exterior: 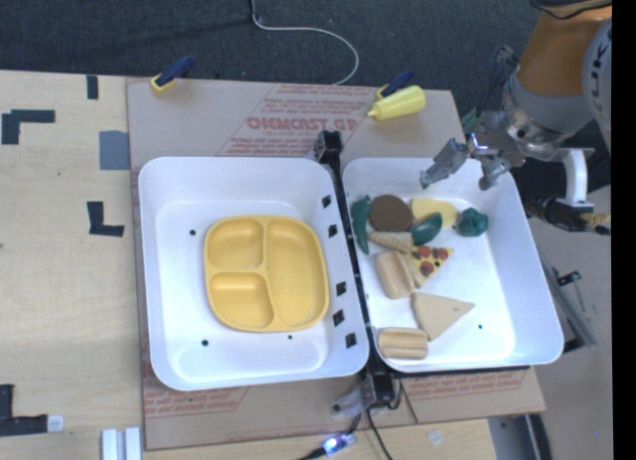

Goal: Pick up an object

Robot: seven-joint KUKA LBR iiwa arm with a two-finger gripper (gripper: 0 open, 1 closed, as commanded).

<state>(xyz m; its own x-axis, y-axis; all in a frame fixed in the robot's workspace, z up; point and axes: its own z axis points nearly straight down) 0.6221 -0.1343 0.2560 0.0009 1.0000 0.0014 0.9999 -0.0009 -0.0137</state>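
Camera view had the tool (465, 164) spread wide and empty over the right bin's (525, 279) back edge, probably lining up on the toy food pile (412, 239) sitting below it, yellow divided plate (266, 273) left alone.

fixed overhead camera, slanted down, both bins (159, 249)

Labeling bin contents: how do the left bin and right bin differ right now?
The left bin holds one thing, a yellow divided plate lying flat at its middle; the right bin holds a cluster of small toy foods, among them a hot dog and a wedge. The claw hangs open over the right bin's far edge, away from the left bin. Both are shallow, white and sit side by side.
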